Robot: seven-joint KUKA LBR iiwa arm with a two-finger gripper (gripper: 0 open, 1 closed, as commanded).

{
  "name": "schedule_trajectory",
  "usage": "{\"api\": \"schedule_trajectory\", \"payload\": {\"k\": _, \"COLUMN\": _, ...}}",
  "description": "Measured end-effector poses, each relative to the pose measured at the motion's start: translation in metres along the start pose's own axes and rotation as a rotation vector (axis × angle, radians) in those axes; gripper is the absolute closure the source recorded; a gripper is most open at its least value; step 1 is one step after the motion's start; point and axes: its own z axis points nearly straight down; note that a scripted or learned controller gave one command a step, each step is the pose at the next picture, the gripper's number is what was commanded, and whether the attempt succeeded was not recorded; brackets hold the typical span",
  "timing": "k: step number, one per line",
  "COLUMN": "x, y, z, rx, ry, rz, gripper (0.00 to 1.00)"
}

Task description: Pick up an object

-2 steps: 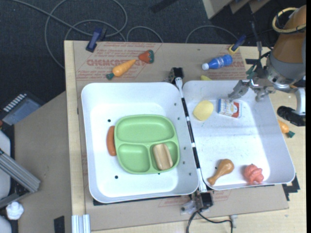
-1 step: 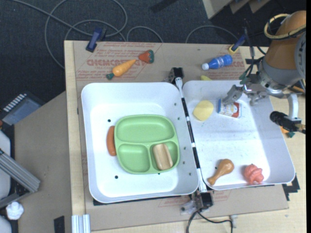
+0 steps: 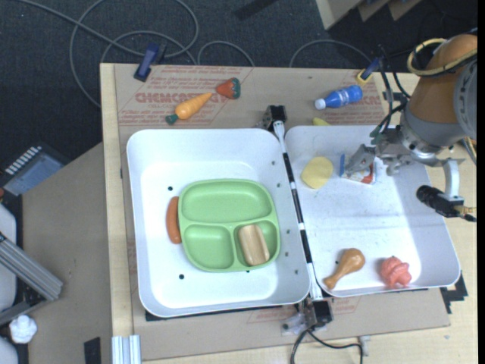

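Chicken drumstick (image 3: 345, 267) and pink toy (image 3: 395, 271) are sitting at the right bin's (image 3: 424, 233) 6 o'clock while the hand (image 3: 358, 165) is hovering around 11, can't tell its grip.

Bright even overhead light, mild glare on white bins (image 3: 151, 165), soft short shadows, dim floor (image 3: 61, 51) toward 10 o'clock, slightly soft focus
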Motion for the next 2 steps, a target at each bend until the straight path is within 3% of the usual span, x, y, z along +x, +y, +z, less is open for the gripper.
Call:
{"api": "schedule_trajectory", "payload": {"k": 1, "x": -0.045, "y": -0.033, "z": 0.014, "rx": -0.001, "ry": 0.000, "rz": -0.001, "gripper": 0.00}}
{"api": "schedule_trajectory", "payload": {"k": 2, "x": -0.025, "y": -0.085, "z": -0.054, "rx": -0.003, "ry": 0.000, "rz": 0.000, "gripper": 0.00}}
